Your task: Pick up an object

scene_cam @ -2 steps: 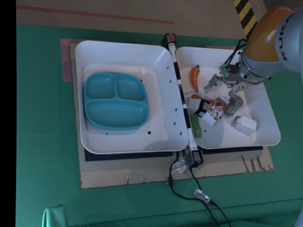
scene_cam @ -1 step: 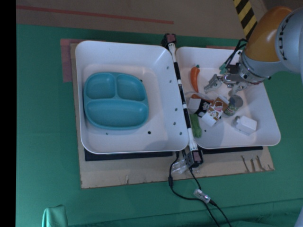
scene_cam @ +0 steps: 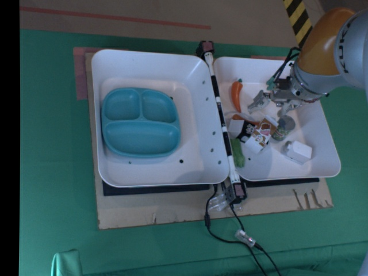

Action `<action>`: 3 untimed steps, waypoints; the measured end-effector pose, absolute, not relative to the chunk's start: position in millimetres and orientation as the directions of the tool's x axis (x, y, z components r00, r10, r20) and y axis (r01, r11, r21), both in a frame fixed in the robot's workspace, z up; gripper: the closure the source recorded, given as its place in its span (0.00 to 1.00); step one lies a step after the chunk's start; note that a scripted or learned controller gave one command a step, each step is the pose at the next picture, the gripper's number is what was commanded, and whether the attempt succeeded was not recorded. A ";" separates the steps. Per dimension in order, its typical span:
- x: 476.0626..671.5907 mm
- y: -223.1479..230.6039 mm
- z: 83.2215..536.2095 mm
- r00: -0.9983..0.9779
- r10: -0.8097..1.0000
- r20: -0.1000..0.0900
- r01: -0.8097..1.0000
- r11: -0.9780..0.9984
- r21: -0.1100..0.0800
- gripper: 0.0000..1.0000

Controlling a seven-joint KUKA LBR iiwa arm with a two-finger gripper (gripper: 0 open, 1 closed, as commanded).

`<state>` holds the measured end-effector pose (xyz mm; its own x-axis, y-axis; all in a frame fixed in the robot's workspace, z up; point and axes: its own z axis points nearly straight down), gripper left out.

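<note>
My gripper (scene_cam: 269, 106) hangs over the middle of the right bin (scene_cam: 322, 165), its fingers spread open with nothing between them. An orange carrot with a green top (scene_cam: 236, 95) lies just to its left. Below it are a small printed carton (scene_cam: 257, 134) and a round grey can (scene_cam: 283, 127), which sits close under the right finger. A white box (scene_cam: 296, 151) rests nearer the front of the bin. A green vegetable piece (scene_cam: 237, 152) lies against the divider side.
The left bin (scene_cam: 149, 62) holds a blue divided plate (scene_cam: 140, 122). A black-and-white rail (scene_cam: 221, 117) runs between the bins, with a clamp and cables (scene_cam: 230, 197) at its front end. Green cloth surrounds the bench.
</note>
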<state>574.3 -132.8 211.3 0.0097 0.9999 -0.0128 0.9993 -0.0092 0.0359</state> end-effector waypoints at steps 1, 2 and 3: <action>574.3 -132.8 211.3 0.010 1.000 -0.013 0.999 -0.009 0.036 0.00; 574.3 -132.8 211.3 0.010 1.000 -0.013 0.999 -0.009 0.036 0.00; 554.4 -106.3 185.9 0.005 1.000 -0.011 1.000 -0.005 0.021 0.00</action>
<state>554.4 -106.3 185.9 0.0053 0.9999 -0.0109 0.9998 -0.0051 0.0212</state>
